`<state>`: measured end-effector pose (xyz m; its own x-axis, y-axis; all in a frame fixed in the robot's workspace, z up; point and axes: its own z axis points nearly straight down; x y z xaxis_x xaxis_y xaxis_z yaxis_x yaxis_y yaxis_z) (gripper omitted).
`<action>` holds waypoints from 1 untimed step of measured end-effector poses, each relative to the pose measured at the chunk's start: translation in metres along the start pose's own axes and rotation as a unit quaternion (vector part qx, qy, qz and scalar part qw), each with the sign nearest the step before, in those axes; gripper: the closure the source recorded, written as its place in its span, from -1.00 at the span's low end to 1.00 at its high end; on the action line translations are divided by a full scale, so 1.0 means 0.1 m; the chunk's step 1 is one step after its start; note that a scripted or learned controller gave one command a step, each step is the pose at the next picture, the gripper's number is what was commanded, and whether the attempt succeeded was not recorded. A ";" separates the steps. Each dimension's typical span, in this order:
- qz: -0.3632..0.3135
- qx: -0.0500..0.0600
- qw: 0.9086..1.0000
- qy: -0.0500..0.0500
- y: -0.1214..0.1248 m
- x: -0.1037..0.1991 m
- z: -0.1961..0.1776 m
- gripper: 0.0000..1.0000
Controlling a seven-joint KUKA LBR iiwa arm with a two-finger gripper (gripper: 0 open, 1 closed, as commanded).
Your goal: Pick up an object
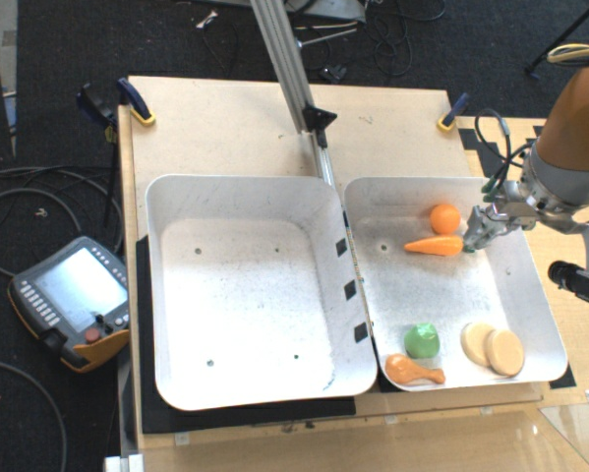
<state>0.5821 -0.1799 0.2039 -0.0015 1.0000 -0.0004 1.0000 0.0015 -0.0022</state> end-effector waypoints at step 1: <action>-0.003 0.000 1.000 0.001 -0.13 0.62 -0.04 1.00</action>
<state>0.5688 -0.1176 0.2075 -0.0075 1.0000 0.0021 1.0000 0.0075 -0.0018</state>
